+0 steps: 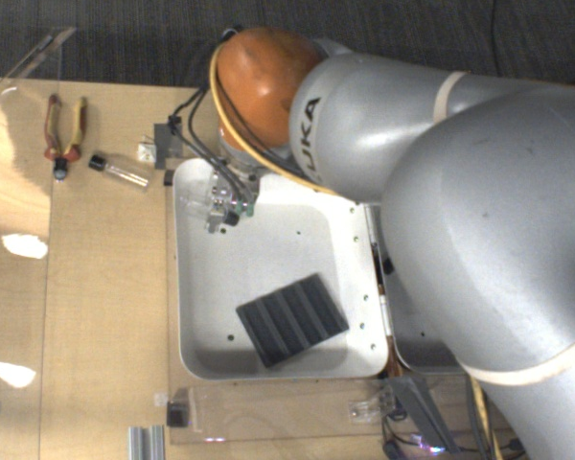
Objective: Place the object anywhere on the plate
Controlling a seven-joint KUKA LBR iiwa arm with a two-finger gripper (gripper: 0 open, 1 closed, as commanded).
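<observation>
From my remote seat, the big grey arm (460,190) swallows most of the right side of the view, so the right bin (417,353) shows as little more than a sliver of white wall and floor under the elbow. The orange band (261,80) bulges at the far edge of the left bin (196,353), and below it I can pick out the gripper (226,207) hanging over the bin's far left corner. It's small, blurred and wrapped in cables (196,127); I cannot tell how it stands or whether anything sits in it.

The plate I'm meant to reach, I can't make out anywhere for sure. The one clear thing in the left bin is a dark grey ribbed slab (292,319), roughly rectangular, with raised ridges running along it. It lies flat on the bin floor, turned at a slant, in the near half and closer to the right wall, well apart from the gripper.

Out on the desk (86,295) to the far left I see pliers (64,134) with red and yellow handles, and just right of them a small clear tube (118,170) with a dark cap. Bright glare patches blot the desk's left edge.
</observation>
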